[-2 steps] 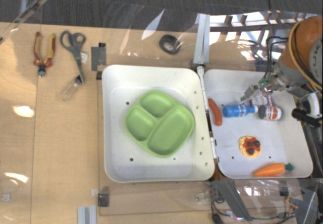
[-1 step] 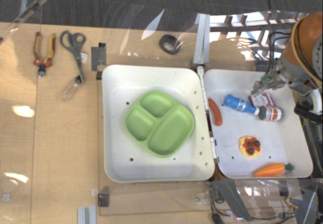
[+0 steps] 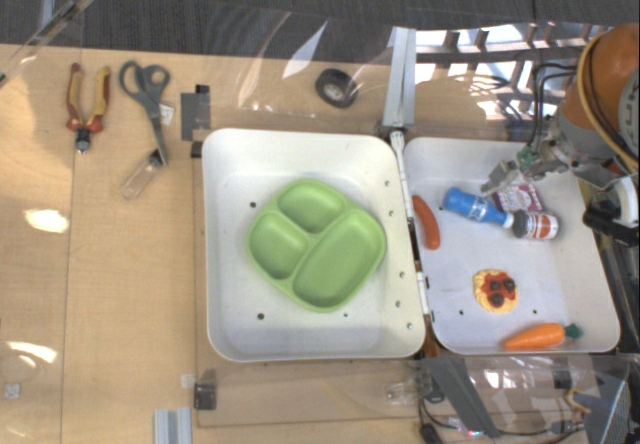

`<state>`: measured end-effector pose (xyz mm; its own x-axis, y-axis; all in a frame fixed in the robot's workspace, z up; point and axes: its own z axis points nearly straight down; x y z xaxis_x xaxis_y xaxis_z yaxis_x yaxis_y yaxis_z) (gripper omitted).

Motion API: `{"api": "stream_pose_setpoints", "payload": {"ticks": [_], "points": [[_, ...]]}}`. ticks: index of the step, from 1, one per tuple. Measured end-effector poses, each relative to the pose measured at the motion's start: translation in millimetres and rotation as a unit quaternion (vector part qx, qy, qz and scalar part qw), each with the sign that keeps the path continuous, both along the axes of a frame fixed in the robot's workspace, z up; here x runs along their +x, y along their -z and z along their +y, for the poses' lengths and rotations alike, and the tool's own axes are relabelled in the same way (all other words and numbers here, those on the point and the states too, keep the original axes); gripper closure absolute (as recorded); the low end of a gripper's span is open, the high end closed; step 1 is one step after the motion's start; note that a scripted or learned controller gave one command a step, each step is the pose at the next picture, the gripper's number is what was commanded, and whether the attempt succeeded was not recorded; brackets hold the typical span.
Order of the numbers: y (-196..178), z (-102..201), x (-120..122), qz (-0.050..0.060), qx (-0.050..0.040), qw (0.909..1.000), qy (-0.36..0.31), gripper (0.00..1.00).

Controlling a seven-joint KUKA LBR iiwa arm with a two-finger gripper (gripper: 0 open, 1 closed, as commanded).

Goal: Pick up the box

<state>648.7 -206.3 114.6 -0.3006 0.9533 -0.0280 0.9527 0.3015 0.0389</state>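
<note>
1 pincer [image 3: 515, 170] hovers over the box [image 3: 520, 199].

Bench [image 3: 100, 262] pale wood, satin; bins [image 3: 300, 147] smooth white plastic; green plate [image 3: 317, 243] glossy plastic.

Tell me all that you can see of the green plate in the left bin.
The green plate is light green, looks like smooth plastic, and has rounded corners. Raised ridges split it into three compartments: two smaller ones toward the upper left and one larger one at the lower right. It lies flat, right side up, turned at a slant to the bin's walls. It rests near the middle of the left bin, touching its white floor only. Nothing lies on it, and nothing else touches it.
</note>
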Motion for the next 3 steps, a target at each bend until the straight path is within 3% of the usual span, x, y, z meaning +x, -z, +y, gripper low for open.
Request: {"api": "stream_pose_setpoints", "payload": {"ticks": [1, 2, 3], "points": [[15.0, -0.3, -4.8, 0.008, 0.0024, 0.9998, -0.018, 0.00], [-0.1, -1.0, -0.6, 0.001, -0.0013, 0.9998, -0.019, 1.00], [0.1, -1.0, -0.7, 0.001, -0.0012, 0.9998, -0.019, 0.00]]}}
